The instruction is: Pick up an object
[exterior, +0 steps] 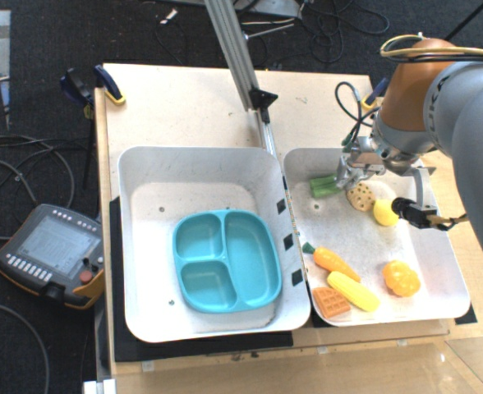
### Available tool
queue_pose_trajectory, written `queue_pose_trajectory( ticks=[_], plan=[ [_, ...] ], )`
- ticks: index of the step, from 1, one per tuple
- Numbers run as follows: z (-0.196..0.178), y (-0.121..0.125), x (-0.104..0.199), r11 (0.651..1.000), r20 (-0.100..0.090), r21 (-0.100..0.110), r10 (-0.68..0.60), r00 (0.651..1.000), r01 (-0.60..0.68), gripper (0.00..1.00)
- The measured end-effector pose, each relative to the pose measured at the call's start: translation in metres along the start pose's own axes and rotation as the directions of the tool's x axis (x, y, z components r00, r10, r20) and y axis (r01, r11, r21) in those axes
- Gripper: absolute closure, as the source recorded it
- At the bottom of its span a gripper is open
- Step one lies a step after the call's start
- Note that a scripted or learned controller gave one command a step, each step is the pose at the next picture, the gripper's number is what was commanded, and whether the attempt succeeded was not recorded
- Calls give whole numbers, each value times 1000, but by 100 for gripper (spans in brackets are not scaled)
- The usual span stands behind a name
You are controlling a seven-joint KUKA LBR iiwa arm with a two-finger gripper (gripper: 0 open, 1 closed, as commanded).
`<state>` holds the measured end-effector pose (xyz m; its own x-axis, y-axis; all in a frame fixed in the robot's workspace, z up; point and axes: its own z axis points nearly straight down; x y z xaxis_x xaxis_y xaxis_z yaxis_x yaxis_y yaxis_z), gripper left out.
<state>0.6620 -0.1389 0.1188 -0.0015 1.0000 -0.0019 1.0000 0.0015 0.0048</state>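
Nearest, the waffle [333, 303], corn [354, 291], carrot [334, 261] and orange [402, 278] lie untouched by the right bin's [447, 302] front rim, with room between them. Farther in, the end effector [350, 175] hangs low over the green piece [324, 187] and cookie [359, 195], near the back wall; its grip I cannot tell. Nothing looks lifted yet.

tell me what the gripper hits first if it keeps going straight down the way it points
Probably the green piece at the back of the right bin: the gripper points down right beside it, with the tan dotted piece close by. Depth is hard to judge from this slant, so it might meet the bin floor instead.
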Motion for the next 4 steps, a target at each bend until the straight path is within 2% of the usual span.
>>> queue_pose_trajectory(
  ticks=[1, 2, 3, 4],
  plan=[
    [-64, 3, -5, 1000, 1, -4, 2, 1000, -2, 100],
    [-105, 5, -5, 1000, 0, -3, 0, 1000, 0, 100],
    [-97, -16, 48, 1000, -4, 7, -6, 1000, 6, 100],
    [-109, -38, 90, 1000, -4, 6, -5, 1000, 5, 100]
  ],
)
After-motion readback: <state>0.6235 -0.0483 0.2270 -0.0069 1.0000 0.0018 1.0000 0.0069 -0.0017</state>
